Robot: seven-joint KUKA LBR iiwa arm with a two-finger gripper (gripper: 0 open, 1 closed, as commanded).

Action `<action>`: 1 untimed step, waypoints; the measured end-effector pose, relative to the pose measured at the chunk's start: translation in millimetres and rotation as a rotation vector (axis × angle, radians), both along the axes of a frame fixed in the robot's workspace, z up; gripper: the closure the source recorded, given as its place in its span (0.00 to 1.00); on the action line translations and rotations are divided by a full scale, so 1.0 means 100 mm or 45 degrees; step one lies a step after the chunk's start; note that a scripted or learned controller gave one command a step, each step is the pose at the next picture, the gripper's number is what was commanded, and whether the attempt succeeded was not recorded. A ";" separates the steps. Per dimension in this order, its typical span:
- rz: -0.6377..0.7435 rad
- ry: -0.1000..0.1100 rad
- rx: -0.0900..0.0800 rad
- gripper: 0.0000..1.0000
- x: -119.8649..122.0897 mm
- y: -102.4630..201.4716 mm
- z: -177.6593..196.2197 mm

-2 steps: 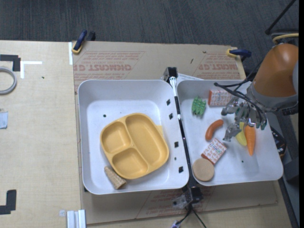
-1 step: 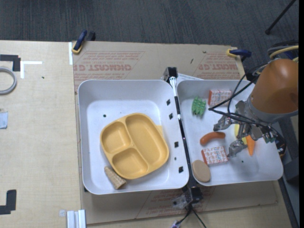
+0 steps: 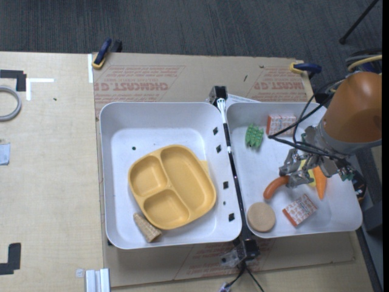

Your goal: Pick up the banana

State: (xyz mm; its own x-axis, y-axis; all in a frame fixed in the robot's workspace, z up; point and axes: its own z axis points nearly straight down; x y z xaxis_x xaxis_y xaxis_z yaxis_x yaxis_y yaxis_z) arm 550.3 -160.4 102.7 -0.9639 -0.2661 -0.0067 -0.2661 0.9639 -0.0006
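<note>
Two white bins sat on the counter, gripper (image 3: 296, 174) hung low in the right bin (image 3: 340, 221), grip state unclear, over the sausage (image 3: 273, 188), no banana identifiable, yellow divided plate (image 3: 172, 187) in left bin (image 3: 121, 126).

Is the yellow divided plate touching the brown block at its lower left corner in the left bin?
Touching. The camera view shows the yellow divided plate overlapping the brown block's upper end, with no white bin floor between them.
</note>
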 end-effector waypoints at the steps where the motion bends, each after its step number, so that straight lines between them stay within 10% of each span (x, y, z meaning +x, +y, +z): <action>1: 0.316 0.000 -0.002 1.00 1.08 -0.06 0.98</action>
State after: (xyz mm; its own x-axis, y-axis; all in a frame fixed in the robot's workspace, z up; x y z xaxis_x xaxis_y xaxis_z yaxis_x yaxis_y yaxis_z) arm 658.0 -166.2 200.6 -0.8692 -0.4945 -0.0063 -0.4945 0.8692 -0.0024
